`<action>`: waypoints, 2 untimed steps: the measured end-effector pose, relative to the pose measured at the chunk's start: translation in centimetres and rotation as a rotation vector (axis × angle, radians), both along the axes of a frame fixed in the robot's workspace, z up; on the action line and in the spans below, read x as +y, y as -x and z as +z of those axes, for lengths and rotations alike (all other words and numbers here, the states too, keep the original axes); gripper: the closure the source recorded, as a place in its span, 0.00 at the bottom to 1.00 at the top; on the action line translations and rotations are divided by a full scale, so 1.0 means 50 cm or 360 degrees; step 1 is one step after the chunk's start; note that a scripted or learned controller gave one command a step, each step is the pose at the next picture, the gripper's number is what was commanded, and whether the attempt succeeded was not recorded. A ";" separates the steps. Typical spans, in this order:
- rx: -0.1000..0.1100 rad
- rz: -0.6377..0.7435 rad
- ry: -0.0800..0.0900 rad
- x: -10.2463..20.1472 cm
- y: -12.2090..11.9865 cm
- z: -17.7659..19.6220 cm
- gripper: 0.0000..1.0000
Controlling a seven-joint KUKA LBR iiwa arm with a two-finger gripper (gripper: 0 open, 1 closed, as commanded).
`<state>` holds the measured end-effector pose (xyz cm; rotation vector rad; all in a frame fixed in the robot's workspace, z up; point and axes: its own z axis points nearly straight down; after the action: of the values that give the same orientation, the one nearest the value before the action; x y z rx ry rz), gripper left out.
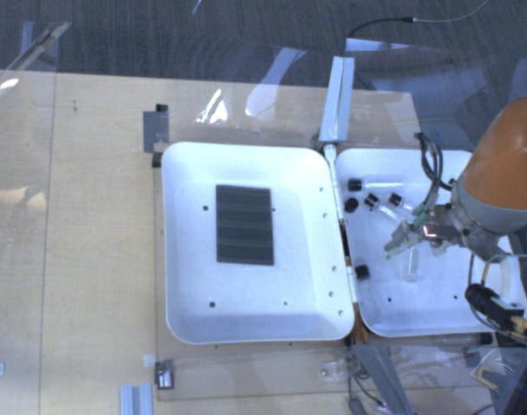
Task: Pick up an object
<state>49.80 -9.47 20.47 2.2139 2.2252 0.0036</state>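
End effector point(408, 242) low in right bin point(376, 314), fingers' state unclear; dark slab point(244, 225) in left bin point(186, 301)

Several small black pieces point(353, 184) lie scattered to the left of the gripper point(408, 242), apart from it.

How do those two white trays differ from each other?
The left shallow white bin holds one large dark ribbed rectangular slab; the right shallow white bin holds several small black pieces.
The grey robot arm hangs over the right bin, not the left.
Both are shallow, white and round-cornered.
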 end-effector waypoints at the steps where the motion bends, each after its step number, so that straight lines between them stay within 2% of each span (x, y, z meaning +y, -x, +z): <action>1: -0.0002 0.0036 0.0001 -0.053 -0.110 -0.162 0.00; 2: -0.0007 0.0004 0.0003 -0.189 -0.218 -0.228 0.00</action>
<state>60.71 -18.94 9.09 2.2080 2.2250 0.0063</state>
